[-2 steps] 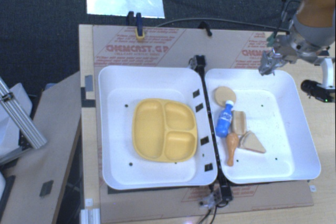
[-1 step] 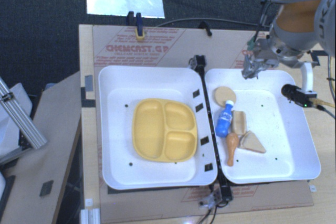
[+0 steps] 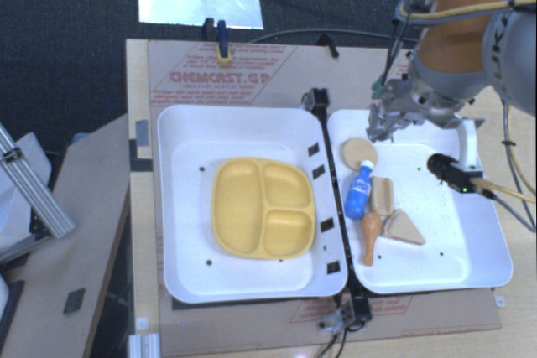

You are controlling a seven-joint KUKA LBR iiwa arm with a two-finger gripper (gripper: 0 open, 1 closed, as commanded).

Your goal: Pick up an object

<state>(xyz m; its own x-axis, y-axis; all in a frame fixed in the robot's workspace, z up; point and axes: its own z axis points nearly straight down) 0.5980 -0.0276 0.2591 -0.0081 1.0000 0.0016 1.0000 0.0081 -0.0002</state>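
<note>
The right bin holds a small cluster of toy food near its left side: a round tan cookie, a blue bottle with a white cap, a pale bread roll, an orange carrot-like piece and a tan wedge. My gripper hangs over the bin's back left corner, just above and right of the cookie. Nothing shows between its fingers.
The left bin holds a yellow divided plate. A black hinge strip runs between the two bins. The right bin's floor is bare to the right and front of the cluster. A blue and yellow clamp sits at the board's back edge.
</note>
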